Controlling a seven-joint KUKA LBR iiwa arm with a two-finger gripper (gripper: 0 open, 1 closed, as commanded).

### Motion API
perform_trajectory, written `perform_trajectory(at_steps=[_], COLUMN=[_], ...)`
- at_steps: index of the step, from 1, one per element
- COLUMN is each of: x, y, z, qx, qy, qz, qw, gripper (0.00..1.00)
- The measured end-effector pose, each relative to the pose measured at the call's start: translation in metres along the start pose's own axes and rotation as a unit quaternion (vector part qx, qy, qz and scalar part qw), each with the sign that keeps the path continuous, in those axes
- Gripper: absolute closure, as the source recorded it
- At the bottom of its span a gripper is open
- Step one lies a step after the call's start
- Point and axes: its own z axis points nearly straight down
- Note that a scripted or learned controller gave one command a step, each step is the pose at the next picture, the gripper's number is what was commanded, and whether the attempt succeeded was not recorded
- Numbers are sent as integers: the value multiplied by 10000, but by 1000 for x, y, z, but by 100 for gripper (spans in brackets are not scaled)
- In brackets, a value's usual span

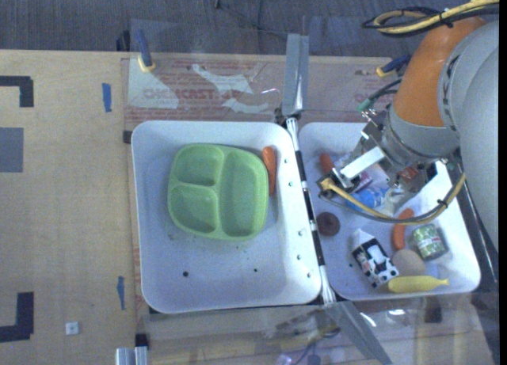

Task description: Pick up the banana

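Banana [417, 283] lies flat at the lower right of the frame, along the bottom wall of the right bin [342, 268], just below a beige round thing [409, 261]. The gripper [379, 185] hangs over the upper part of this bin, apart from the banana; open or closed, I cannot tell
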Motion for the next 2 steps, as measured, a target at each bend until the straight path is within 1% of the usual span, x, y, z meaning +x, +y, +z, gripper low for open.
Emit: perform_trajectory(at_steps=[1, 2], x=[32, 33], y=[-14, -16], z=[59, 49], qx=[14, 22], qy=[-13, -23], qz=[1745, 1720], qw=[9847, 9851], gripper=[0, 100])
